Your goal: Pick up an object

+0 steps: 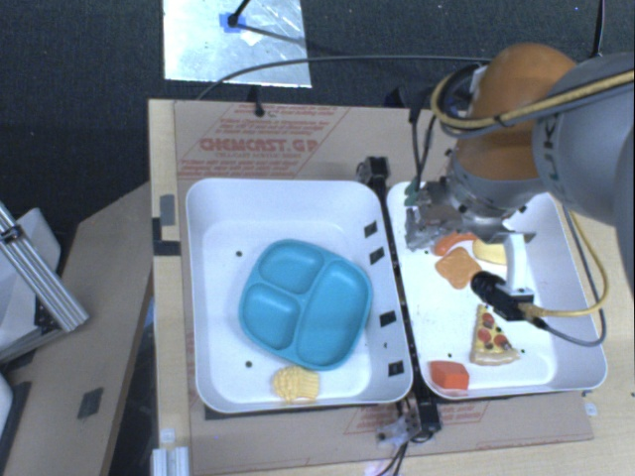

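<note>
We find the arm (pixel 521 107) entering from the right, bent down over the upper left of the right bin (pixel 587 367). We cannot tell whether the gripper (pixel 425 224) is open or closed. An orange toy food slice (pixel 457 267) lies just beside it, lower right.

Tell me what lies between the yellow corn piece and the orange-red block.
In the camera view: the bins' adjoining walls, between yellow corn piece and orange-red block.

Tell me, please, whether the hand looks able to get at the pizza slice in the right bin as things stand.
Probably yes. The pizza slice lies flat in the right bin, apart from the red block beside it, with nothing on top; the hand is over the same bin.
</note>
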